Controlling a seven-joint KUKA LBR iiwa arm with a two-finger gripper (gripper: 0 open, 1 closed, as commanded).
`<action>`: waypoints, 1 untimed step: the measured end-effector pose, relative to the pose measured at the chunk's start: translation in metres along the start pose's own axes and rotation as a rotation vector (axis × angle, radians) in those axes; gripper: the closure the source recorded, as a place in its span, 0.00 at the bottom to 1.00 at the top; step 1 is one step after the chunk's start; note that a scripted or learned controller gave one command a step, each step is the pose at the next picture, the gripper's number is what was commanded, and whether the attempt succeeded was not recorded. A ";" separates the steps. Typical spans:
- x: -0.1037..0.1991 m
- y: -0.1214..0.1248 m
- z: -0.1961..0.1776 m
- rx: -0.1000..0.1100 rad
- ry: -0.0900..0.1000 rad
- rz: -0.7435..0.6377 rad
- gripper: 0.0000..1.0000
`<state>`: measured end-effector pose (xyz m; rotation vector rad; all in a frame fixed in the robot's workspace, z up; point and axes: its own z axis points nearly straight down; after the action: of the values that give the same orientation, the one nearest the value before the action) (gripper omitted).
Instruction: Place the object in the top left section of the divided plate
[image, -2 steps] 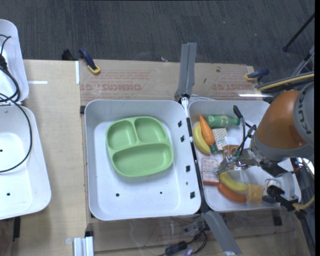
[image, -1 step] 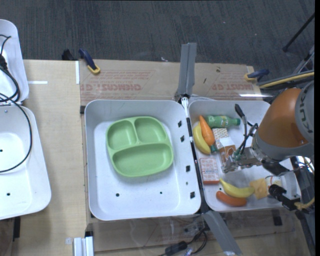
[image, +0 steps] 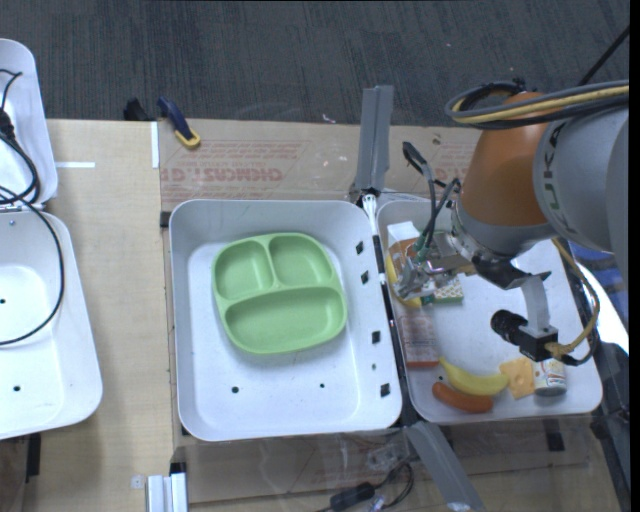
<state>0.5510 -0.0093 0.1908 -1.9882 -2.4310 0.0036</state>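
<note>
Camera view frames the divided plate (image: 281, 305) — green, with two small sections at the far side and one large near section — laid flat in the left bin (image: 190, 330), nothing seen in its sections. The gripper (image: 412, 282) is lowered into the right bin (image: 585, 395) over a clutter of packets (image: 440, 292) by the bin's left wall; whether it is spread or pinching anything cannot be told from this angle. Elsewhere in that bin are seen a banana (image: 476, 379), an orange-red sausage-like piece (image: 462, 398), a cheese wedge (image: 518, 377) and a small can (image: 550, 379) — all near the front edge.
</note>
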 end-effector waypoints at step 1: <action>0.047 0.059 0.000 -0.001 -0.001 -0.253 1.00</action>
<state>0.5998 0.0489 0.1907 -1.6664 -2.6633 0.0040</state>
